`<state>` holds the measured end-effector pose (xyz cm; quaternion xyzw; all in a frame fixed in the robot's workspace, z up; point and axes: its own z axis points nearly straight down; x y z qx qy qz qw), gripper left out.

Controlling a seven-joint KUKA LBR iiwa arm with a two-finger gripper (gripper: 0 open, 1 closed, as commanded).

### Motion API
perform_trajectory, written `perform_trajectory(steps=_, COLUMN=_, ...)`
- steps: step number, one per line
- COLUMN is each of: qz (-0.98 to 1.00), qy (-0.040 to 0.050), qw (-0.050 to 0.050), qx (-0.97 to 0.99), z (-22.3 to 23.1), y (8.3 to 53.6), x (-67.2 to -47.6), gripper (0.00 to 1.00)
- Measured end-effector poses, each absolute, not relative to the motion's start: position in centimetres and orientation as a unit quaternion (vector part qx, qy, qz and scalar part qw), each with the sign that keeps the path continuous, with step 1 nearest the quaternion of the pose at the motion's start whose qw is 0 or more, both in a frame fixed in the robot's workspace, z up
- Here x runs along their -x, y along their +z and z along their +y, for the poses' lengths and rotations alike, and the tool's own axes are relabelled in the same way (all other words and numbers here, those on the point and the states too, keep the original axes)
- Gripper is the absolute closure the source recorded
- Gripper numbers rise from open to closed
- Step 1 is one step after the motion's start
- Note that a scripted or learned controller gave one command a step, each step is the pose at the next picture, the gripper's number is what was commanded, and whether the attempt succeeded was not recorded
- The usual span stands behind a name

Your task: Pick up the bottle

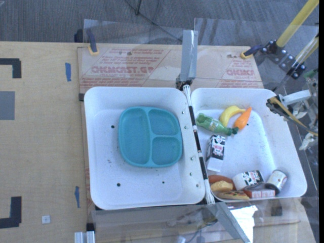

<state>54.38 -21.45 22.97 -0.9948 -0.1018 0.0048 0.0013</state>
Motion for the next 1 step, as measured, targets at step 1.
perform_trajectory(steps=1, qz=-0.102, qy=0.0048, qw=0.001, qx=0.995, z=-21.44, y=22.97, x=-54.38, gripper=0.00)
